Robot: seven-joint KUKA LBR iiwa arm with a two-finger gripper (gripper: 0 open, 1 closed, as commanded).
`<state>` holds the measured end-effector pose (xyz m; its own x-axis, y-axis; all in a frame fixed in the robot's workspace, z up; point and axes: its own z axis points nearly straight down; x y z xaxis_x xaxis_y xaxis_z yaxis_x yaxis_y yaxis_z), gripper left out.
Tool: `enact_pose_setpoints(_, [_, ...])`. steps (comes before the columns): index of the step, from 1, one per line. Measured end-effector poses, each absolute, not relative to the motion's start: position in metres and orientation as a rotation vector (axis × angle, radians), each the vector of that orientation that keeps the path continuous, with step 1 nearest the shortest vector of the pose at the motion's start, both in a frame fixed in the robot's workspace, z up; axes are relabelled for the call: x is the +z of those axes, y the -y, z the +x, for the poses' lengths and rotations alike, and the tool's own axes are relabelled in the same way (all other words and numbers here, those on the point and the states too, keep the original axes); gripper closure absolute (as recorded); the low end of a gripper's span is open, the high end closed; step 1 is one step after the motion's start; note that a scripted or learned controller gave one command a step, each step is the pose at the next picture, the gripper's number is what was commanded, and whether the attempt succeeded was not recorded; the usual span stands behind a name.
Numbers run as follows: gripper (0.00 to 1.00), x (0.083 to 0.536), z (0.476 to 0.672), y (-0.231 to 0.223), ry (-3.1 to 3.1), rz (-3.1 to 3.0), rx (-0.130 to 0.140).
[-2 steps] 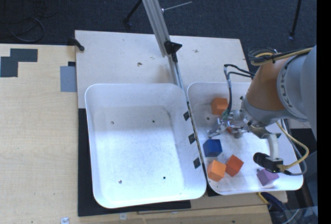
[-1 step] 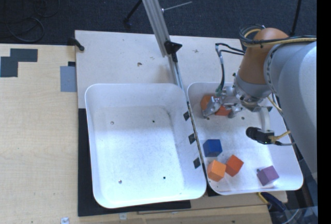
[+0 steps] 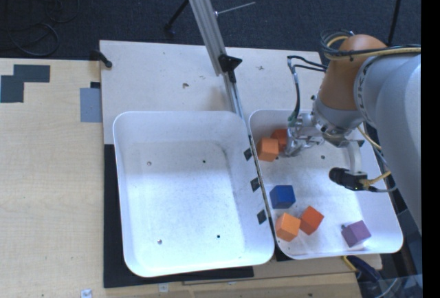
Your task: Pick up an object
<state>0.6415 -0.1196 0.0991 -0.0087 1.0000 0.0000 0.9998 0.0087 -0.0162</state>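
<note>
Gripper (image 3: 294, 145) low in right bin (image 3: 385, 238), beside orange block (image 3: 268, 149) near bin's left wall; finger state impossible to tell. Elsewhere: blue cube (image 3: 282, 196), 2 orange blocks (image 3: 299, 223), purple block (image 3: 355, 232).

A pale bench (image 3: 158, 76) carries two shallow white bins side by side on a black mat (image 3: 110, 221): the left bin (image 3: 130, 145) toward its near left corner, the right bin (image 3: 385, 238) toward its near right corner. A slanted metal post (image 3: 206, 21) rises, seemingly, from near the far edge.
</note>
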Motion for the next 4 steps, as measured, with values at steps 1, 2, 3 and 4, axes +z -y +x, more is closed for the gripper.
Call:
enact_pose_setpoints(1, [0.00, 0.099, 0.642, 0.118, 2.227, -2.200, 0.017])
enact_pose_setpoints(2, [0.00, 0.090, 0.621, 0.166, 2.216, -2.224, 0.006])
enact_pose_setpoints(3, [0.00, 0.089, 0.654, 0.130, 2.211, -2.199, 0.064])
enact_pose_setpoints(4, [0.00, 0.092, 0.584, 0.136, 2.217, -2.222, 0.005])
